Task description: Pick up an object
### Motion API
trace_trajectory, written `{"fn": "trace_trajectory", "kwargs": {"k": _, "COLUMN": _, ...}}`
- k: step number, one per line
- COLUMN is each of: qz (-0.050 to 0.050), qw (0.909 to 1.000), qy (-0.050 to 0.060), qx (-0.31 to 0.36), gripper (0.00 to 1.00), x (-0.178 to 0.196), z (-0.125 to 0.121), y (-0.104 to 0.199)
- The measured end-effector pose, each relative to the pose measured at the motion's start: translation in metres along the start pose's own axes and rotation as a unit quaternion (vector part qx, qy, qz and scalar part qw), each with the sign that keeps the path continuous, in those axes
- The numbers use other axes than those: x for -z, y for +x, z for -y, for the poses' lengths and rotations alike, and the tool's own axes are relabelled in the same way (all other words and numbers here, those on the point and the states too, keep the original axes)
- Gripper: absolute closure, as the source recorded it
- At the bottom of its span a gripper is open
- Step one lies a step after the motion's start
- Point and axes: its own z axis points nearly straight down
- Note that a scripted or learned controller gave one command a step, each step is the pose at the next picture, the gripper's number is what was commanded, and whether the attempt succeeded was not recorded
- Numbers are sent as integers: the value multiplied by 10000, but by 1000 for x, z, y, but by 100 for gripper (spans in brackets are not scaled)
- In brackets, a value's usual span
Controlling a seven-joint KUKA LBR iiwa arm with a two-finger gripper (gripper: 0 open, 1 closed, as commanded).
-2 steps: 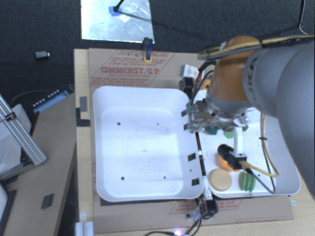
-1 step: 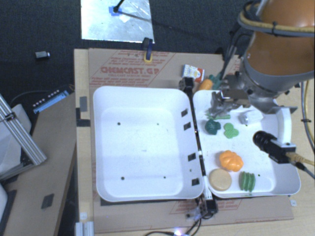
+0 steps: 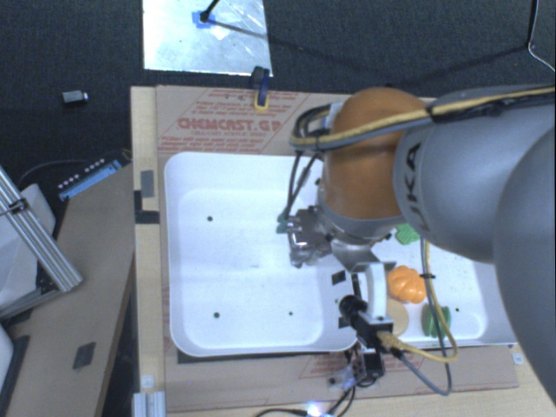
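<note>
Lowest in the frame, at the lower right, a slim green object (image 3: 435, 320) lies on the floor of the right bin (image 3: 473, 321). Just up and left of it sits an orange object (image 3: 407, 285), rounded, glossy and a little lumpy, much like a toy fruit. The two are near each other but seem not to touch. Further up, a second green piece (image 3: 406, 234) peeks out from under the arm's edge, mostly hidden. Any of these could be the thing to pick; the orange one is the most exposed.

Around the centre of the frame the gripper (image 3: 302, 235) hangs over the inner edge of the left bin (image 3: 187, 233), close to where the two bins meet. The wrist covers it from above, so I cannot tell whether the claw is wide or narrow, and nothing is seen held in it.

The step in hand looks like the approach, with no grasp made. The next move likely calls for shifting toward the lower right, centring over the orange object and descending to span its curved, possibly slippery body.

Beyond the bins, toward the top, lies a cardboard sheet (image 3: 228, 118) with red lettering.
</note>
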Motion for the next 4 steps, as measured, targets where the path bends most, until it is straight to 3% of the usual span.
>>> {"fn": "trace_trajectory", "kwargs": {"k": 1, "qz": 8, "qw": 10000, "qy": -15, "qx": -45, "gripper": 100, "x": -112, "z": -2, "y": -2}}
{"fn": "trace_trajectory", "kwargs": {"k": 2, "qz": -54, "qw": 9999, "qy": -140, "qx": 24, "gripper": 100, "x": 21, "z": -3, "y": 83}}
{"fn": "trace_trajectory", "kwargs": {"k": 3, "qz": 14, "qw": 10000, "qy": -18, "qx": -37, "gripper": 100, "x": -149, "z": -1, "y": 100}}
{"fn": "trace_trajectory", "kwargs": {"k": 4, "qz": -23, "qw": 9999, "qy": -105, "qx": -28, "gripper": 100, "x": -57, "z": -5, "y": 100}}
